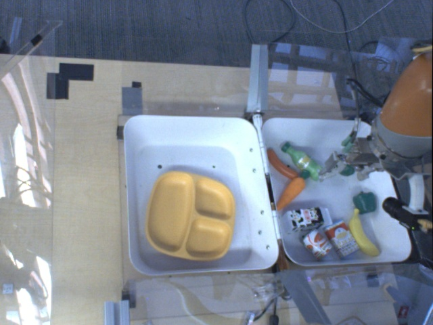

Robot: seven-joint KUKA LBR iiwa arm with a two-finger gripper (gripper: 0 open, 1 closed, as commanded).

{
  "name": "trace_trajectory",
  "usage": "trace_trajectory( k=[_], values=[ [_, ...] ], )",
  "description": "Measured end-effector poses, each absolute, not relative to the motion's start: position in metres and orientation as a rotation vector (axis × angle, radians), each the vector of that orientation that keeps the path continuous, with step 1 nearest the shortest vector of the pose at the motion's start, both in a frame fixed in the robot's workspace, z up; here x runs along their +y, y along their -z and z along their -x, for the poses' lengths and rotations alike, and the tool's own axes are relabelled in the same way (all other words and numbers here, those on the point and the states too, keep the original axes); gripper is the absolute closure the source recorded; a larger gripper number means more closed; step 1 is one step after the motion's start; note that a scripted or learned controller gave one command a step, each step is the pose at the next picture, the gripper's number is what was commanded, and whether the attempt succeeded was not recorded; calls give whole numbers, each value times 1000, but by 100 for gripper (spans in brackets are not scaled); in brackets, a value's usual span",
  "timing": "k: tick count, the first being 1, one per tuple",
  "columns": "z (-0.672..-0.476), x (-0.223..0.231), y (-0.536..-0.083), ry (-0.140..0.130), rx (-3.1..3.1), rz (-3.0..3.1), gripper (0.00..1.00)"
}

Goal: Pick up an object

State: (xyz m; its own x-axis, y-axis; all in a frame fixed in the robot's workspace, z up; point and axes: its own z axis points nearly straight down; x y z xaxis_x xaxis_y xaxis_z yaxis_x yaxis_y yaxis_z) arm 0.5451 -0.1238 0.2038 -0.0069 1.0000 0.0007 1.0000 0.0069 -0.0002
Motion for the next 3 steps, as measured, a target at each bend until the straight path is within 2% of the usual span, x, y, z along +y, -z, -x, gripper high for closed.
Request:
trace_trajectory(
  k=[1,2,3],
  values=[
    [-589,-104,-104,-1,-2235,2205,0],
    [-640,-139,-112,2,-2212,2233,0],
    [-648,-154,-86,6,-2169,2280,0]
  ],
)
